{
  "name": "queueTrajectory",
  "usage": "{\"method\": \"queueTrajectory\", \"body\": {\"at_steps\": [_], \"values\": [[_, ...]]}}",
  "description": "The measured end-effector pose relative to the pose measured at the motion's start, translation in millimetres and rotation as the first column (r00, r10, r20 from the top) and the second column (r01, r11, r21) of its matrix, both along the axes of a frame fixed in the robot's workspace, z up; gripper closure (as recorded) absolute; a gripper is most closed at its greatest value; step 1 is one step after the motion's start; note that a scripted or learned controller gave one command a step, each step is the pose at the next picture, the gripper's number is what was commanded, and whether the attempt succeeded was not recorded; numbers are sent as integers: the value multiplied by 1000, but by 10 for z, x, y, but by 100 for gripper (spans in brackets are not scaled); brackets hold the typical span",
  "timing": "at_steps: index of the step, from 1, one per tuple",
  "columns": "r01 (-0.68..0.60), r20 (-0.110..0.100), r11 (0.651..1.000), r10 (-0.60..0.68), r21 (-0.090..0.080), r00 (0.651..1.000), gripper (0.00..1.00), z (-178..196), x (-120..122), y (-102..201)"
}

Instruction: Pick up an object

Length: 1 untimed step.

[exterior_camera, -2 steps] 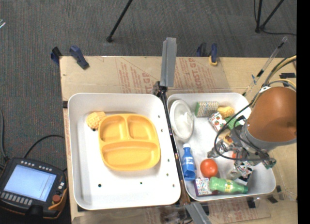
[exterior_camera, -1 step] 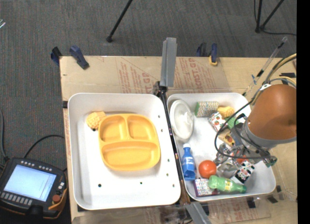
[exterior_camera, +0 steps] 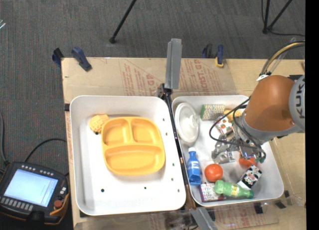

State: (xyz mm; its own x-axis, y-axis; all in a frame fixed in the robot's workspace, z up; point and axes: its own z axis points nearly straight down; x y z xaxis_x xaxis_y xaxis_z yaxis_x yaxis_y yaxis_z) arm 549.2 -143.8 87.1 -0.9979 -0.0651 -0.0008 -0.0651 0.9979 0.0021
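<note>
My gripper [exterior_camera: 233, 153] hangs low in the right bin [exterior_camera: 277, 183], below the orange wrist band. Around it lie a red ball [exterior_camera: 214, 172], a small red-orange object [exterior_camera: 246, 162] right beside it, a black-and-white patterned box [exterior_camera: 250, 175] and a small patterned carton [exterior_camera: 227, 124]. A blue bottle [exterior_camera: 193, 166] lies to its left. Along the bin's front edge sit a green bottle [exterior_camera: 233, 189] and a purple carton [exterior_camera: 207, 192]. Toward the back are a white bowl [exterior_camera: 188, 122] and a green speckled box [exterior_camera: 213, 110]. The arm hides part of the bin.
The left bin [exterior_camera: 82, 174] holds a yellow divided plate [exterior_camera: 133, 144] and a yellow corn-like toy [exterior_camera: 97, 122] at the plate's back left corner. A grey post [exterior_camera: 173, 67] stands behind the gap between the bins. A teach pendant [exterior_camera: 32, 189] lies on the floor at the left.
</note>
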Motion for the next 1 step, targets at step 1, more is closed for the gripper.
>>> {"method": "queueTrajectory", "body": {"at_steps": [1], "values": [[-1, 0, 1000, 1, 0, 1000, 0, 2, 1, 0]]}}
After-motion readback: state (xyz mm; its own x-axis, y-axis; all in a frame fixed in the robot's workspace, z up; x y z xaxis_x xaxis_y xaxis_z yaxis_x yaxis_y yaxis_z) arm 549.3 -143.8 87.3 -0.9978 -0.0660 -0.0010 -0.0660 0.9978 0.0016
